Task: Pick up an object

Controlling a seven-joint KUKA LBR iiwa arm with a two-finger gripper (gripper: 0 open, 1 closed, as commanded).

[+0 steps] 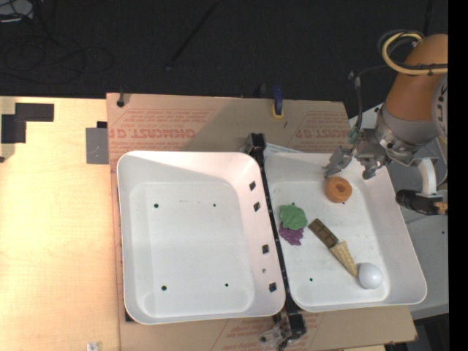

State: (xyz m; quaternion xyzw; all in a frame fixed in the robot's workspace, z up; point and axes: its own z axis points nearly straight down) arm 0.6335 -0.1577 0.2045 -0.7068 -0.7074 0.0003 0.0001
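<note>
The right bin [398, 229] holds an orange round object [338, 189], a green leafy piece over a purple bunch [292, 221], and an ice cream cone with a brown end and a white scoop [345, 255]. My gripper [355, 163] hovers at the bin's far right corner, just above and behind the orange object. Its two fingers are spread apart with nothing between them.
The left bin [131, 218] sits beside the right one, with a row of black clips [260, 218] along the shared edge. Brown cardboard [190, 126] lies under both bins. A wooden benchtop [51, 225] extends to the left.
</note>
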